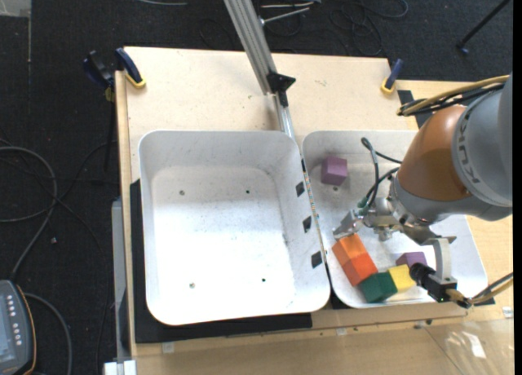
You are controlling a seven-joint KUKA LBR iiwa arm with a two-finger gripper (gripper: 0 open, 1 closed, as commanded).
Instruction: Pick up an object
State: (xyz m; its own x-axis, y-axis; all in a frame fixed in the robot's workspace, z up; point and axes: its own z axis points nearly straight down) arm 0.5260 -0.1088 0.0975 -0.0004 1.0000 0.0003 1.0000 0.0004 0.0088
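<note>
The gripper (364,227) hangs low in the right bin (457,271), just above the orange block (355,257), likely lining up a grasp; nothing visible between them, its finger spacing unreadable.

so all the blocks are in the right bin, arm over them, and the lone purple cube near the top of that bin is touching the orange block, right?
Not quite. In the camera view the blocks are in the right bin with the arm above them, but the lone purple cube sits apart, with bare bin floor between it and the orange block. The orange block lies lower down, beside the green block.
</note>
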